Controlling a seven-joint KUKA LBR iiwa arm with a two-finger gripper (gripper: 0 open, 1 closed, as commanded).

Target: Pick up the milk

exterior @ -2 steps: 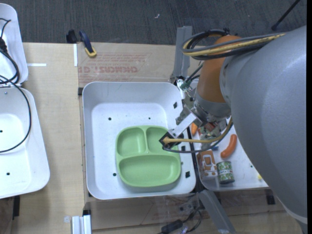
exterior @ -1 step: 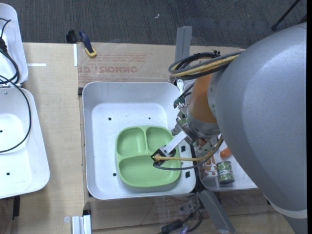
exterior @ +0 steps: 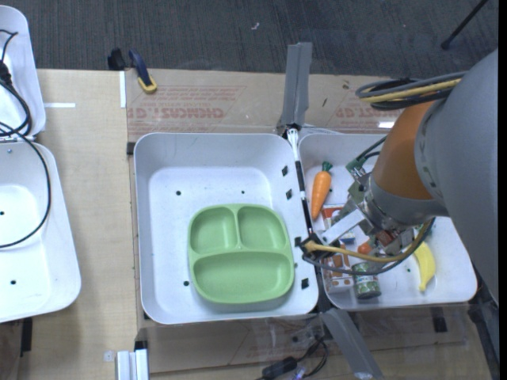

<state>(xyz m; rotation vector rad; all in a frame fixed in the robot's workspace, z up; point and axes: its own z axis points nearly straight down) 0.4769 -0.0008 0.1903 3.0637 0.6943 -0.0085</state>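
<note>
Right now the arm [exterior: 444,157] hangs over the right bin [exterior: 459,287], gripper [exterior: 366,240] low among the clutter; can't tell the claw's state, nor pick out the milk. Carrot [exterior: 320,188] sits at eleven o'clock of it, banana [exterior: 425,266] at four, green plate [exterior: 239,253] in the left bin [exterior: 158,212].

Green divided plate [exterior: 240,254]; orange carrot [exterior: 320,191] with green top; yellow banana [exterior: 425,265]; white bins [exterior: 150,212].
</note>
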